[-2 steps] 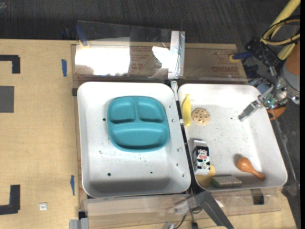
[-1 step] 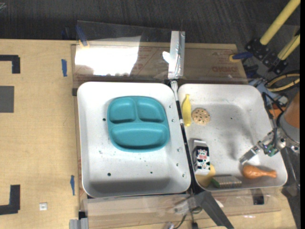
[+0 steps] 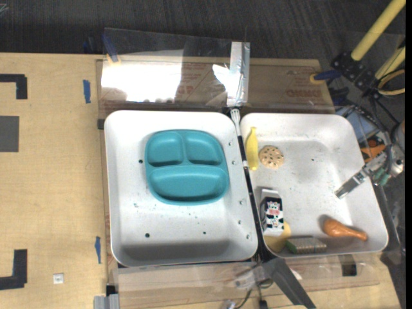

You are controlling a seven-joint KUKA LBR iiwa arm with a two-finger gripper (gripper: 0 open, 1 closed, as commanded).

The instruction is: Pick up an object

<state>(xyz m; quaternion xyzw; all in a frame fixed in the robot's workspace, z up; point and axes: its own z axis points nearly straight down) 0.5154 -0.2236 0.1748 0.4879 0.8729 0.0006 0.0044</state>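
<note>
The right bin [image 3: 322, 134] holds a yellow banana [image 3: 252, 149] against its left wall and a round tan cookie [image 3: 271, 156] beside it. A small white box with black cow patches [image 3: 273, 214] lies lower left, with a yellow piece [image 3: 278, 229] under its near end. An orange carrot-shaped toy [image 3: 343, 230] and a dark flat bar [image 3: 306, 244] lie along the front wall. My gripper [image 3: 347, 187] reaches in over the bin's right side, above bare floor, apart from every object. Nothing shows in it.
The left bin [image 3: 122, 224] carries a teal divided plate [image 3: 187, 166]. A clear plastic sheet and a taped strip [image 3: 238, 73] stand behind the bins. Cables and a yellow pole [image 3: 383, 21] crowd the upper right.
</note>
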